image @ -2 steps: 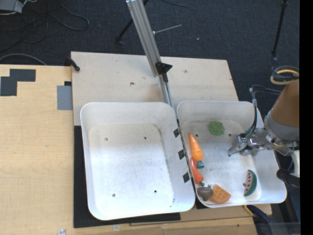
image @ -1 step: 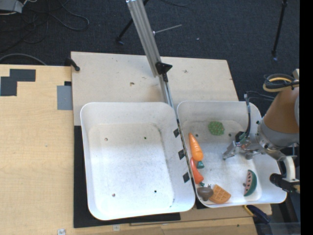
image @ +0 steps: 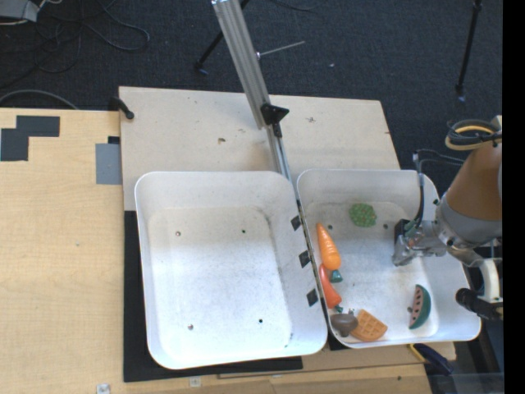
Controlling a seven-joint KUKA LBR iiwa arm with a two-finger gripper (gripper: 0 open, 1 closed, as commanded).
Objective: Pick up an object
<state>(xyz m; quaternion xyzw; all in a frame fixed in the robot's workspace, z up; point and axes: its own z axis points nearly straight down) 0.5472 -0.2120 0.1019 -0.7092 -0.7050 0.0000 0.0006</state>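
The right bin [image: 385, 179] holds several toy foods. A green leafy piece [image: 362, 214] lies toward its back. An orange carrot [image: 328, 249] rests along the left wall, with a red piece [image: 330, 290] just in front of it. A brown lump [image: 344, 324] and an orange waffle-like piece [image: 370, 327] sit at the front. A watermelon slice [image: 420, 306] lies at the front right. My gripper [image: 403, 251] hangs low over the bin's right side, between the green piece and the watermelon slice, and nothing shows in its grasp.
The left bin [image: 148, 220] stands beside the right one, joined by black clips [image: 304, 258]. A slanted aluminium bar [image: 246, 64] rises behind the bins. The wooden bench top [image: 57, 245] lies to the left. Cables cross the dark floor behind.
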